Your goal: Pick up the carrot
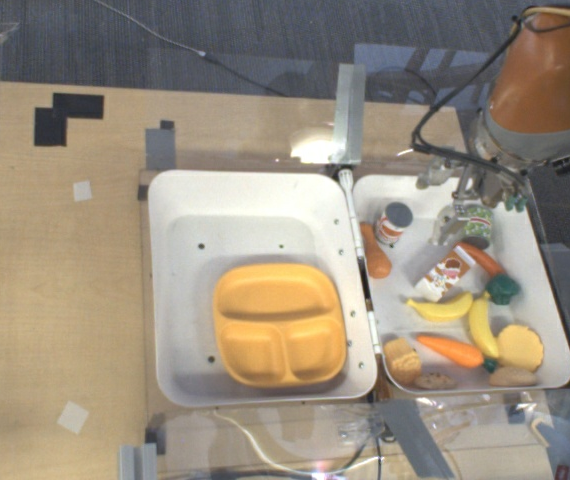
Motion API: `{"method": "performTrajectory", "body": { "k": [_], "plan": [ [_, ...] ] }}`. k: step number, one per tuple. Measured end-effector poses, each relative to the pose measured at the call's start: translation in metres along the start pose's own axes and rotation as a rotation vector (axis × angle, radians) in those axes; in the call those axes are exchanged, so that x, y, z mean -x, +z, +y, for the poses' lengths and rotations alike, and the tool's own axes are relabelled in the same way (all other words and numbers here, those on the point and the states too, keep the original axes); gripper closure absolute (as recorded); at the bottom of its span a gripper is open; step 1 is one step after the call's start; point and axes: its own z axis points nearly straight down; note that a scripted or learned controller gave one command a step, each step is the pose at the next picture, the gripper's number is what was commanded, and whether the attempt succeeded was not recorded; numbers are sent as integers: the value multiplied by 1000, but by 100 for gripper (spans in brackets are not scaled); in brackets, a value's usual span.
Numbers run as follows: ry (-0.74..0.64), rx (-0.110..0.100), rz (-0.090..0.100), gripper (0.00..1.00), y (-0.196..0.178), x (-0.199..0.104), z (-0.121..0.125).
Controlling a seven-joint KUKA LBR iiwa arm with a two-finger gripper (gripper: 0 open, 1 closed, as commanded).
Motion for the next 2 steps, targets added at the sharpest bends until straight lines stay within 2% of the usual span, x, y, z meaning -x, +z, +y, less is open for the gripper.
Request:
{"method": "performTrajectory", "body": {
  "k": [1,2],
  "plan": [
    [124,1,5,0,54,-84,7],
    [46,-1,-9,0,105,-156,-4]
  ]
}}
